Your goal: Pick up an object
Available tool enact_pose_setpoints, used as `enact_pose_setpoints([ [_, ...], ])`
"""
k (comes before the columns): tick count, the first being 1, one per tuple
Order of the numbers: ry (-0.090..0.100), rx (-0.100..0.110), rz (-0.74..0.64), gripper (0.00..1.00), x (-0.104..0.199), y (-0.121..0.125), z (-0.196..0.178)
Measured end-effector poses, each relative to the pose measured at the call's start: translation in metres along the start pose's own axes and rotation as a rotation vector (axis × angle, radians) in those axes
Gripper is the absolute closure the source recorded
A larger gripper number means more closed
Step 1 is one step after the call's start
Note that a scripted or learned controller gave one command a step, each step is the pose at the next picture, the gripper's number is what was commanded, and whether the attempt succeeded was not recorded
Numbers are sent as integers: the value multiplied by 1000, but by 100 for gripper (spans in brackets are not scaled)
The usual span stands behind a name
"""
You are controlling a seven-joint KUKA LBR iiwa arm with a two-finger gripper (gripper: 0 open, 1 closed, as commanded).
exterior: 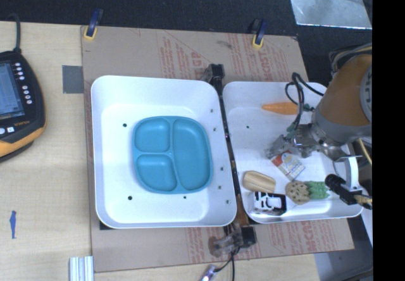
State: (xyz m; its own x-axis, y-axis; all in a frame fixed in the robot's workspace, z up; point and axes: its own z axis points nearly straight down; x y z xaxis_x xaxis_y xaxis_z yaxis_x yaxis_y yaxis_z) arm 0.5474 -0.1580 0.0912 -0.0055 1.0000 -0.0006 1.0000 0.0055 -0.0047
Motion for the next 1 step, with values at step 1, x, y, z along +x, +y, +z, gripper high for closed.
enact_pose_setpoints([
  [1, -1, 1, -3, 100, -1, 0, -10],
])
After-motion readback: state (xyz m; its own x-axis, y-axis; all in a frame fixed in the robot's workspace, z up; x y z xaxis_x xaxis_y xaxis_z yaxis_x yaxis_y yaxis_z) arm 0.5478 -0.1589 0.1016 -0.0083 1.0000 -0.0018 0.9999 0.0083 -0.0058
